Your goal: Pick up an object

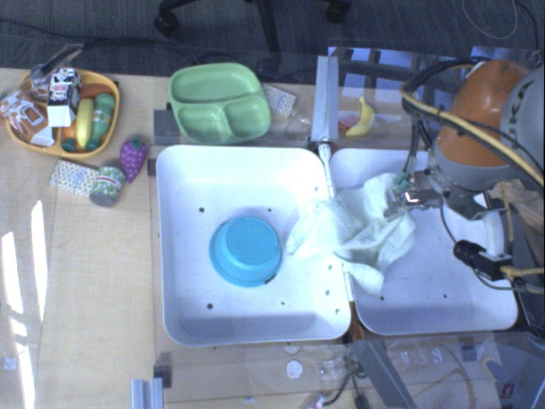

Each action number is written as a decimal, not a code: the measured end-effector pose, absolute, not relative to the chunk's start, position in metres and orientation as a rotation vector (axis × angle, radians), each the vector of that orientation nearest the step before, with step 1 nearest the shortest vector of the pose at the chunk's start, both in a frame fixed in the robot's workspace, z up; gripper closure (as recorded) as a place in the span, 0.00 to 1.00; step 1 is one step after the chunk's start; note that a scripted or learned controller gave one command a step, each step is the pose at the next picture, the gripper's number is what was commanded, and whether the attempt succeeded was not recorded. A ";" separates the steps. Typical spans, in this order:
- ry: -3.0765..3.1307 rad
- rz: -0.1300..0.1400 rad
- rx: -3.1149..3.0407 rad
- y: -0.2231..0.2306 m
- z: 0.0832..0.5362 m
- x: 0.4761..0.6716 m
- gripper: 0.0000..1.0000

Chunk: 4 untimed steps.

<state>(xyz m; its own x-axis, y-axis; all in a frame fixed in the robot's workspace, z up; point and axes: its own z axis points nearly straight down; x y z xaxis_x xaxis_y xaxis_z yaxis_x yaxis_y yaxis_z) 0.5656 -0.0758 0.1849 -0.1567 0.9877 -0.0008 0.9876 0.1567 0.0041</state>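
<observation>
white cloth [362, 228], crumpled, drapes over the divider between left bin [183, 313] and right bin [477, 313], one edge near the blue bowl [247, 250]. gripper [407, 199] sits at its upper right fold, a likely purchase; jaw state cannot be told.

White cloth [362, 228] across the divider; blue bowl [247, 250] mid-left bin [183, 194].
</observation>
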 end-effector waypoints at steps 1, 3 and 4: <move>2.420 0.001 2.002 -0.020 0.184 0.539 1.00; 2.232 0.003 2.209 0.060 0.289 0.543 1.00; 2.256 -0.003 2.189 0.115 0.239 0.510 1.00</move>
